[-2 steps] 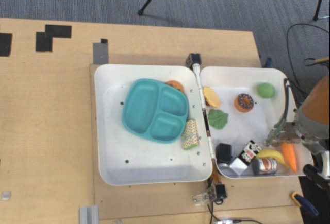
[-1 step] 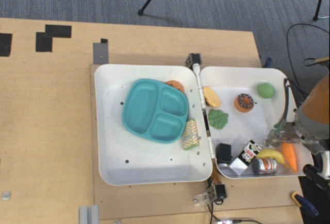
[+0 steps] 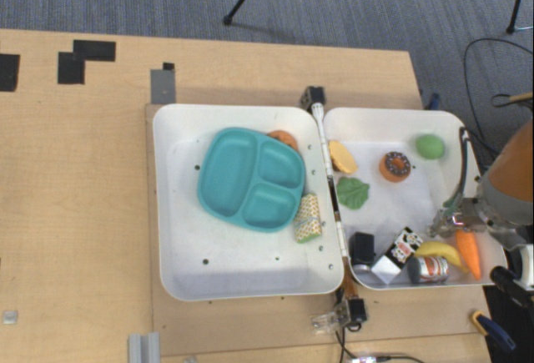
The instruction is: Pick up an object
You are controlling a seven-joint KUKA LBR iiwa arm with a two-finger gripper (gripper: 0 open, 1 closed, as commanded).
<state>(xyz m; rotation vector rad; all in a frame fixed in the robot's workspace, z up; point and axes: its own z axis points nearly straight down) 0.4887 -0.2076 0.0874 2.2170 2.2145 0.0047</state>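
Left bin point(image 3: 179, 211): teal divided tray point(image 3: 250, 178) centre, patterned packet point(image 3: 308, 218) at its right edge, front floor open. Right bin point(image 3: 455, 123): leaf point(image 3: 352, 192), donut point(image 3: 395, 166), green ball point(image 3: 430, 146); can point(image 3: 429, 269), banana point(image 3: 439, 250), carrot point(image 3: 468, 253) crowd front right corner. No label legible. Gripper point(image 3: 457, 218) above carrot; finger state can't be told.

The arm point(image 3: 511, 178) leans in at the right bin's point(image 3: 367, 123) right edge, orange band uppermost, wrist hanging over the bin's near-right corner.
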